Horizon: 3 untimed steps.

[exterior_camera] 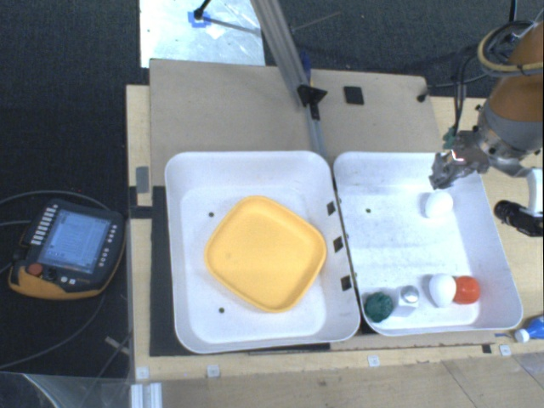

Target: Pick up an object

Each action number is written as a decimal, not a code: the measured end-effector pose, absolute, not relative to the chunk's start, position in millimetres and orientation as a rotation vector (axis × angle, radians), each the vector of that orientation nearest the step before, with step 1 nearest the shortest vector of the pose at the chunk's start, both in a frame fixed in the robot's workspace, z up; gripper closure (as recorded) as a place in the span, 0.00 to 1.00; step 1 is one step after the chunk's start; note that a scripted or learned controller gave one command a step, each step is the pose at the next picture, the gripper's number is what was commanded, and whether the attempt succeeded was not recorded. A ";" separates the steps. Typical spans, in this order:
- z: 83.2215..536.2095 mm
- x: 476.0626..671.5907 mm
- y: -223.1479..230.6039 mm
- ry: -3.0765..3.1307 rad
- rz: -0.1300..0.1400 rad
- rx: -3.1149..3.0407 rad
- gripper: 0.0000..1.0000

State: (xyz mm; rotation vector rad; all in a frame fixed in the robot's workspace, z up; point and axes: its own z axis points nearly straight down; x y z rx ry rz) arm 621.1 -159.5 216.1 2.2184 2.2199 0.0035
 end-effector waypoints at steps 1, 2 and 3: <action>209.3 600.6 -107.7 2.226 0.001 2.218 1.00; 211.4 576.2 -52.6 2.226 0.001 2.218 1.00; 206.3 561.0 1.2 2.227 0.001 2.217 1.00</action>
